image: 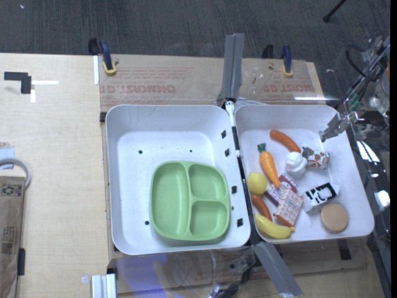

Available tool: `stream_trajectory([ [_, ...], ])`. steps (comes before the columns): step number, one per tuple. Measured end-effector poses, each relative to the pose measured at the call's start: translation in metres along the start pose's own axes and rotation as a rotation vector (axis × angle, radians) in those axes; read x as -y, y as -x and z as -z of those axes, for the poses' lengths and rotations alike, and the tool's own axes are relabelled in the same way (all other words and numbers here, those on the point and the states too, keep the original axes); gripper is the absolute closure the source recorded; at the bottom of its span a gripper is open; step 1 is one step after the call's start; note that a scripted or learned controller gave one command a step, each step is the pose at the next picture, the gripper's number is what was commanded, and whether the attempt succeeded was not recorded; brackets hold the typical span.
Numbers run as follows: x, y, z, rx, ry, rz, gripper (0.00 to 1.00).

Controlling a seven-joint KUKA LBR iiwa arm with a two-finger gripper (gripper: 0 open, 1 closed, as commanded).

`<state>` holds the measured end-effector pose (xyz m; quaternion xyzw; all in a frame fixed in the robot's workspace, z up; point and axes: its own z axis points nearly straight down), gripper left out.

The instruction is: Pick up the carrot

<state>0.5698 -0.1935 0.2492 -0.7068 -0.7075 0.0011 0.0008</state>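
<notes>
The carrot (268, 164) is orange with a green top. It lies in the right bin (363, 185), left of centre, with its tip pointing toward the front. My gripper (329, 131) hangs over the bin's far right corner, about a hand's width to the right of the carrot and behind it. Nothing is visible in its grasp.
A longer orange-red piece (285, 140) lies just behind the carrot. A white lump (296, 162), a lemon (257, 182), a red packet (287, 203) and a banana (272, 228) crowd around it. A tan disc (334, 217) sits at front right. The left bin holds a green divided plate (189, 201).
</notes>
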Motion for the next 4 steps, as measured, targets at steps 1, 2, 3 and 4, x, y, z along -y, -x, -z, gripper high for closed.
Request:
stream_trajectory([
  [1, 0.021, -0.051, -0.071, -0.001, -0.001, -0.079, 0.00],
  [2, 0.007, -0.101, -0.159, 0.000, -0.001, -0.115, 0.00],
  [3, 0.008, -0.100, -0.150, 0.000, -0.003, -0.119, 1.00],
  [4, 0.079, -0.181, -0.059, 0.000, -0.002, -0.187, 1.00],
])
